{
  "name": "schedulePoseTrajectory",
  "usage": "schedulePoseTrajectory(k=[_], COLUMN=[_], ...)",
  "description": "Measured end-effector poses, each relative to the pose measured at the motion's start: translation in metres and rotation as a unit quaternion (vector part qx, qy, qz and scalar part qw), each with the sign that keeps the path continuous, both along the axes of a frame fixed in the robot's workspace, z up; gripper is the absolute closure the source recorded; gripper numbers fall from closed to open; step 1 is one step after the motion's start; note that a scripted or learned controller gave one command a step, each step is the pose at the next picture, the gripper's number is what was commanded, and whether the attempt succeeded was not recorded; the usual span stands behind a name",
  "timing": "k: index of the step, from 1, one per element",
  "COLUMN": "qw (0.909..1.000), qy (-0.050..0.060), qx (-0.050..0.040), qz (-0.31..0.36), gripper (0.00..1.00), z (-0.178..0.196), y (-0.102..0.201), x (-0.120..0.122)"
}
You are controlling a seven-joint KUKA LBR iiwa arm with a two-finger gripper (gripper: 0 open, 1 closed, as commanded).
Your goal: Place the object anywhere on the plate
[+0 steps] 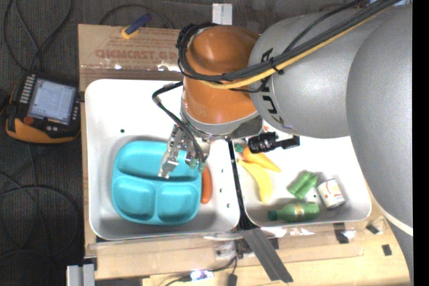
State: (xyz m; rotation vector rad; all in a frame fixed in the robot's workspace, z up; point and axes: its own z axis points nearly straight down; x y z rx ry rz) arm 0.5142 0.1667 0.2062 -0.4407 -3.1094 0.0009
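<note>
The tool [179,159] is hovering over the upper compartment of the blue plate [155,201] in the left bin [100,144]; whether it is clenched cannot be told. An orange carrot-like object [206,185] is lying beside the plate's right edge.

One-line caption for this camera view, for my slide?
Gripper hovers over the blue plate in the left bin; an orange carrot lies beside the plate.
</note>
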Motion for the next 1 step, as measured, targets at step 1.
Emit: schedulePoseTrajectory(k=[1], qw=[0.9868], qy=[0.0], qx=[0.0007], qz=[0.162], gripper=[1.0], z=[-0.0093], y=[0.0446], x=[-0.031])
